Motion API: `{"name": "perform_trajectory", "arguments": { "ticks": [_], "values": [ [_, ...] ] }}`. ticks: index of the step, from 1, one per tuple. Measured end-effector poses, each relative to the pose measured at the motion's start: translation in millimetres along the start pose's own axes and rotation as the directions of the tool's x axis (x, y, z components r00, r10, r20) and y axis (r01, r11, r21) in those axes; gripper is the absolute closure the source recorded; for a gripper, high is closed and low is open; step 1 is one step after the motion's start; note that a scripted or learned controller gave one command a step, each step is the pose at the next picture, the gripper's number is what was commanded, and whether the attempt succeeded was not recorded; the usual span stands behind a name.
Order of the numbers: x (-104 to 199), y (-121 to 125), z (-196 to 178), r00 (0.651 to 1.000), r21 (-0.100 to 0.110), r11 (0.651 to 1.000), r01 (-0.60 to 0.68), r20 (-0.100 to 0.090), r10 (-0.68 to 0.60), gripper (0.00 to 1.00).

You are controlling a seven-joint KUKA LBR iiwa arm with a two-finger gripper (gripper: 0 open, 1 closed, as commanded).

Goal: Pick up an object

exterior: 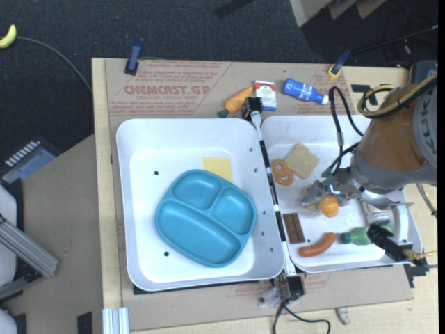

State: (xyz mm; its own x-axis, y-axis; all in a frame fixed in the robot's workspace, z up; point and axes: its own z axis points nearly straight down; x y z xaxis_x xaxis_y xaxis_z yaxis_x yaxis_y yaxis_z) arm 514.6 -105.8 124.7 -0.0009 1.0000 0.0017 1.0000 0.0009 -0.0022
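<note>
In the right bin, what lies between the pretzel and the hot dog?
In the camera view, a small brown chocolate bar lies between the pretzel and the hot dog, near the bin's left wall.

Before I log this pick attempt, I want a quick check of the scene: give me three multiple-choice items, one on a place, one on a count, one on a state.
1. Where does the blue divided plate lie?
A. left bin
B. right bin
C. on the cardboard

2. How many compartments does the plate have?
A. two
B. three
C. five

3. How does the sausage lie?
A. standing upright
B. flat in the right bin
C. on the plate

Answers: 1 A, it sits inside the left bin. 2 B, three hollows show. 3 B, it lies flat near the bin's front edge.
</note>
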Motion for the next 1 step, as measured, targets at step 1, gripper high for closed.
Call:
{"name": "perform_trajectory", "arguments": {
  "ticks": [1],
  "values": [
    [51.9, 42.3, -81.3, 1.000, -0.004, 1.000, 0.000, 0.001, 0.000, 1.00]
  ]
}}
